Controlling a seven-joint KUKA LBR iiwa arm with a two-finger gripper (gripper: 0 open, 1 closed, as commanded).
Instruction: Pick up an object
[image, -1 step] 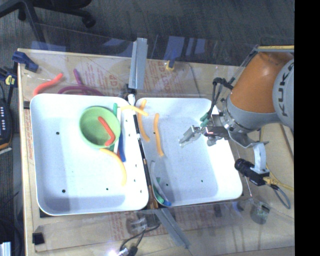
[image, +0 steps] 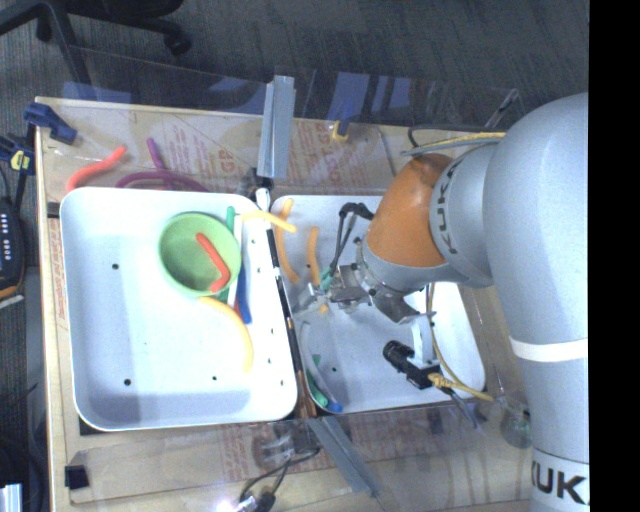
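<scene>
Claw (image: 322, 292): you had it low in the right bin (image: 455, 345); jaw state unclear.
Green bowl (image: 198, 254): well left of the claw.
Orange stick (image: 313, 255): just above it.

My arm (image: 530, 230), bulky smooth grey casing, carries a rounded orange band (image: 405, 215) above the wrist at nine o'clock; a white ring and KUKA lettering at five; thin cables trail below.
</scene>
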